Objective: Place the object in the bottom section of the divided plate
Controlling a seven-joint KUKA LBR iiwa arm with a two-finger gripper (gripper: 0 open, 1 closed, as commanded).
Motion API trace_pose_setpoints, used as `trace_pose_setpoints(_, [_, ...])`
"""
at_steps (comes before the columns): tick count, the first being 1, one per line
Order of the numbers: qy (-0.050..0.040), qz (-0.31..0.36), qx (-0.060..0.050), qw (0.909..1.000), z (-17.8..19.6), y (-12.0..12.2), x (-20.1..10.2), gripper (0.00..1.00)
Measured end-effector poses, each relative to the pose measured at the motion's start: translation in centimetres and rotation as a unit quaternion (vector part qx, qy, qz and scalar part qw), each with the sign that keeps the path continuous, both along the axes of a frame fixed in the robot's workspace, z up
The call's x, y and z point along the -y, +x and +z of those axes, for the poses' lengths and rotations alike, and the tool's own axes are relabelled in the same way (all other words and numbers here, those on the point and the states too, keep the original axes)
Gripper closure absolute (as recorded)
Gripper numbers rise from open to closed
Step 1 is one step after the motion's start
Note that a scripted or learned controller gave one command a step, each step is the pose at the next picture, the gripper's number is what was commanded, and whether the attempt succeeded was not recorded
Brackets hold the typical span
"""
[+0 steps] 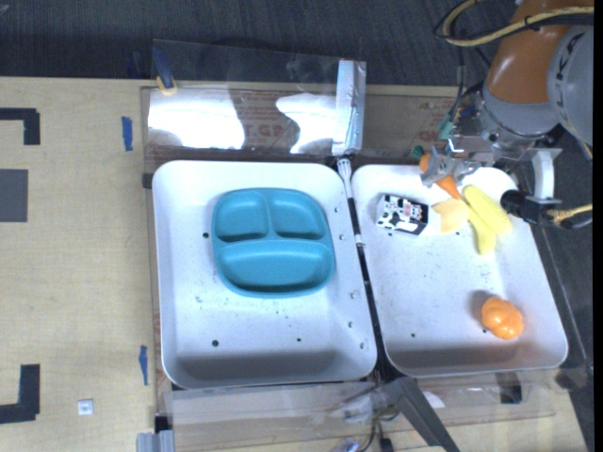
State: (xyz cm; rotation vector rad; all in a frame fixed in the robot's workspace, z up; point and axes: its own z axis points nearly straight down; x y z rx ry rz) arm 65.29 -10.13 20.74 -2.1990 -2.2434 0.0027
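A pale wooden bench (66, 281) is carrying black markings (24, 125) and blue tape tabs (126, 132). Dark carpeted floor (236, 8) is running behind it. Glare is reflecting off a clear plastic sheet (245, 111).

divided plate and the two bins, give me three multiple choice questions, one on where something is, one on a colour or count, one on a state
1. Which bin holds the divided plate?
A. left bin
B. right bin
C. neither

2. What colour is the plate?
A. red
B. blue
C. yellow

3. What lies in the plate's sections?
A. an orange fruit
B. a banana
C. nothing

Answers:
1 A, the plate sits in the left bin.
2 B, it is plainly blue.
3 C, all three sections are bare; the orange fruit, the yellow banana and the black-and-white item lie in the right bin.
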Motion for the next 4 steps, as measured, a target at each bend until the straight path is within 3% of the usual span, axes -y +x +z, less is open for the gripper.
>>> trace_pose_setpoints(1, [-0.0001,0.000,0.001,1.0000,0.0,0.0,0.0,0.00])
trace_pose_setpoints(2, [0.0012,0.106,0.000,0.9944,-2.3,-0.1,-7.2,0.00])
trace_pose_setpoints(3, [0.0010,0.188,0.003,0.9821,-2.2,1.4,-16.8,0.00])
trace_pose_setpoints(4, [0.0006,0.277,0.004,0.9608,-1.4,1.4,-23.0,0.00])
